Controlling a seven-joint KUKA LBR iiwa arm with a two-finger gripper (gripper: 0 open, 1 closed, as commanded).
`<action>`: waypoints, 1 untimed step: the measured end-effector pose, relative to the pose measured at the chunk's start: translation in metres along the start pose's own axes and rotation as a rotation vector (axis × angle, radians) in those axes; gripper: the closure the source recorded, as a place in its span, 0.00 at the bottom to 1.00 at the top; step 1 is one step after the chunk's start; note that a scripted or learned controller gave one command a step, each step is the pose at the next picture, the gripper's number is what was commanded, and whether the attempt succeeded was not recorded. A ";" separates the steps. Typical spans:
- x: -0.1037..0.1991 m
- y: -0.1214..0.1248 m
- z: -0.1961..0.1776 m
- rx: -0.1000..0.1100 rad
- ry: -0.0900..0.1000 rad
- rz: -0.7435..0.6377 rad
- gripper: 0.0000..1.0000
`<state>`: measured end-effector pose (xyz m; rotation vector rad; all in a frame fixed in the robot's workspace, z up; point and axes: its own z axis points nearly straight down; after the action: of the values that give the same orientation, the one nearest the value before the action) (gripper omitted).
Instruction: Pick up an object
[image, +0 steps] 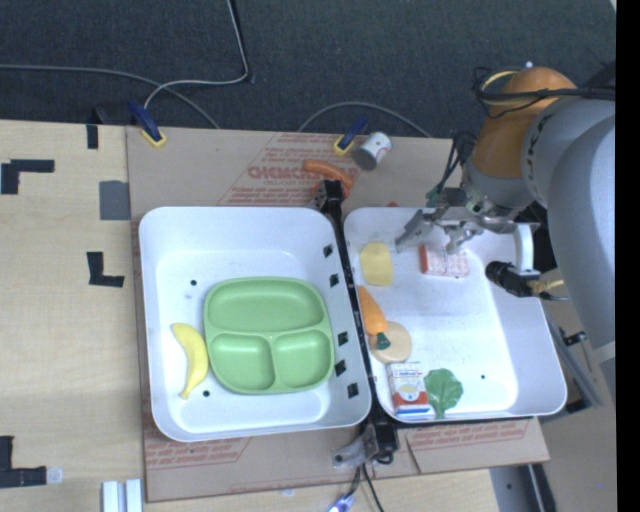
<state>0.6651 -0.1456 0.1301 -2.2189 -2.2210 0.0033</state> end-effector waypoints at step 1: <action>-0.021 0.006 0.039 -0.010 -0.002 -0.002 0.00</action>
<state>0.6714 -0.1668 0.0907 -2.2234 -2.2292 -0.0056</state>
